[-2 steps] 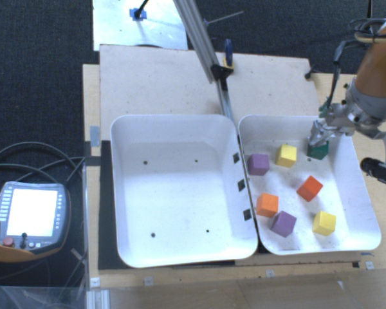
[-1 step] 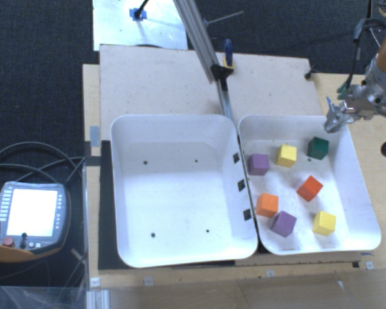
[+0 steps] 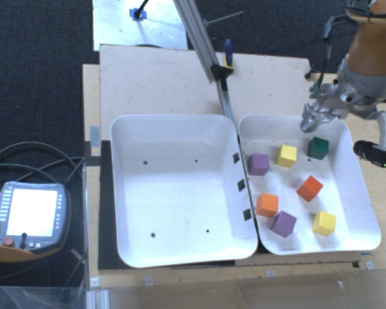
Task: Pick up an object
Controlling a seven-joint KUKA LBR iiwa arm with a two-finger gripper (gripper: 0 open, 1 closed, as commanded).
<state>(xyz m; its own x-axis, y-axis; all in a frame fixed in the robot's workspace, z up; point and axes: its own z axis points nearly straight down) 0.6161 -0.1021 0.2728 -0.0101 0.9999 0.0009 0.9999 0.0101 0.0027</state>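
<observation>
**Arm poised over the far edge of the right bin, seven blocks below**

The grey arm with its orange band (image 3: 373, 40) reaches in from the right, and its metal gripper (image 3: 311, 118) hangs over the far part of the right shallow white plastic bin (image 3: 360, 179). Nothing shows between the jaws; whether they stand wide or narrow I cannot tell, because the tip is small and blurred against the bin's white wall.

All the blocks lie in the right bin. The dark green cube (image 3: 318, 148) sits just near and right of the gripper tip, close to it but apart. Left of it is a yellow cube (image 3: 286, 155), and further left a purple cube (image 3: 258, 164) near the wall shared with the left bin. Toward the middle lies a red-orange cube (image 3: 309, 188), turned on the diagonal. In the near part of the bin an orange cube (image 3: 267, 205) sits touching or just beside a second purple cube (image 3: 284, 223), and a second yellow cube (image 3: 324, 223) lies to their right, well apart from the bin's near rim.

The left shallow white plastic bin (image 3: 125, 192) sits side by side with the right one on the pale board tabletop (image 3: 161, 76). A slanted metal pole (image 3: 196, 31) crosses the far side of the tabletop. A grey handheld control pendant with a bright screen (image 3: 29, 221) rests on the dark floor at the left, its black cables looped around it.
</observation>
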